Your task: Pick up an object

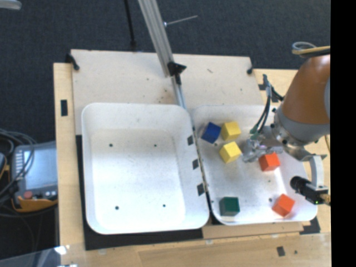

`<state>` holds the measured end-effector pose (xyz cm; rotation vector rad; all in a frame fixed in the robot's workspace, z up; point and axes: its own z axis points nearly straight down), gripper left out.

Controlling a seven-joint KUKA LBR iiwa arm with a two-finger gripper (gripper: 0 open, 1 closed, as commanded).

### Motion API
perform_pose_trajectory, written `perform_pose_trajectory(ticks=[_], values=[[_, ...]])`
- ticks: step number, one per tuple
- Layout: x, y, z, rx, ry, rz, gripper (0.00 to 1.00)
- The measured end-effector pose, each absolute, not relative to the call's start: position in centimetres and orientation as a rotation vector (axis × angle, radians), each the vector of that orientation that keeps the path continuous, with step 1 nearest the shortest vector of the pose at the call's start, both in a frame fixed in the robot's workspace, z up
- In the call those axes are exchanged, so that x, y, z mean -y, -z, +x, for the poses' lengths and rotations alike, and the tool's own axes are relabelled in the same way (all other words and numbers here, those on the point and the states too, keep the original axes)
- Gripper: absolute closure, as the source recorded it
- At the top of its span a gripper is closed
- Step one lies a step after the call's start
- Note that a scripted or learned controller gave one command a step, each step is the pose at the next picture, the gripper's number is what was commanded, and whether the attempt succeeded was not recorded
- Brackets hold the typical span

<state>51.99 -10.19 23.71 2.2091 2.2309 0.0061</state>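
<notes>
The right bin [245,218] holds a blue cube [211,132], two yellow cubes [231,130] [230,152], a green cube [228,206] and two orange cubes [269,162] [283,204]. My gripper [253,150] hangs low over the right bin, between the lower yellow cube and the upper orange cube. Nothing shows between its metal fingers. The grey arm with its orange band comes in from the right and covers the bin's upper right corner.
The left bin [94,149] lies beside the right one, across a shared rim. A slanted aluminium rail [158,35] rises from behind the bins. A grey control box [33,171] sits off the bench's left side.
</notes>
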Motion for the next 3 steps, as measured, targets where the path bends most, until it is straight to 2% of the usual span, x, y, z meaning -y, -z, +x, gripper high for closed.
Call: perform_pose_trajectory(ticks=[2,3], values=[[-0.6,-23.5,54.1,-2.229,-0.003,2.213,1.00],[-5.6,-24.5,54.5,-2.231,-0.004,2.212,1.00]])
